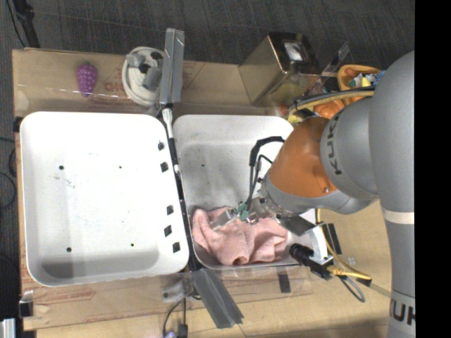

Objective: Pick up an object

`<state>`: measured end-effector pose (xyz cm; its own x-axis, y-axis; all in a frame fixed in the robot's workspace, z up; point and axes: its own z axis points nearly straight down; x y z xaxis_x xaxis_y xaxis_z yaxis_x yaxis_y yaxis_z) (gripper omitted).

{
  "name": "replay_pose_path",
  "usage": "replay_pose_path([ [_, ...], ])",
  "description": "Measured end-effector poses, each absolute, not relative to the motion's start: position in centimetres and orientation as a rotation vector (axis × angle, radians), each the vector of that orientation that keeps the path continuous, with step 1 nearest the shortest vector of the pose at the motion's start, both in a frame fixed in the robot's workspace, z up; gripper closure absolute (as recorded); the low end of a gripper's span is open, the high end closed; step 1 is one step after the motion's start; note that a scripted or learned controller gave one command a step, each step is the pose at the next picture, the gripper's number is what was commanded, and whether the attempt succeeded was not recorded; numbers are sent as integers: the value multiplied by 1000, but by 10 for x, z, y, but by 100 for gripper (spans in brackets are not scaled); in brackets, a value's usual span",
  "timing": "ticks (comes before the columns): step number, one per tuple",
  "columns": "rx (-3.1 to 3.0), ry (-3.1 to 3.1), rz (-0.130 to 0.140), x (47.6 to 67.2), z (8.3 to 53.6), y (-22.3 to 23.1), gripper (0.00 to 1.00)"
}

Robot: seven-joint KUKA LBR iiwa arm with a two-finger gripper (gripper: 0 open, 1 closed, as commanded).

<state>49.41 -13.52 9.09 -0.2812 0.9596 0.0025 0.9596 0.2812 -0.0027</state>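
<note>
A crumpled pink cloth (pixel 236 239) lies at the near edge of the right bin (pixel 211 153). My gripper (pixel 243 213) reaches in from the right, low over the cloth's upper edge and touching or nearly touching it. A small greenish bit shows at its tip. The orange band and grey wrist hang just above and to the right, hiding the bin's right part.
The left bin (pixel 91 196) sits beside the right one, with a metal divider (pixel 173 182) between them. Beyond the bins lie a purple grape-like toy (pixel 87 78), a white roll (pixel 143 74) and a brown box (pixel 282 65).
</note>
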Motion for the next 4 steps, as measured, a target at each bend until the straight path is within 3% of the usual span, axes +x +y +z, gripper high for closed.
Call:
replay_pose_path([
  [1,-1881,-2512,1,494,91,-135,0],
  [2,-1875,-2516,2,495,101,-135,100],
  [3,-1834,-2551,0,541,272,-140,100],
  [4,-2122,-2313,6,587,226,-106,100],
])
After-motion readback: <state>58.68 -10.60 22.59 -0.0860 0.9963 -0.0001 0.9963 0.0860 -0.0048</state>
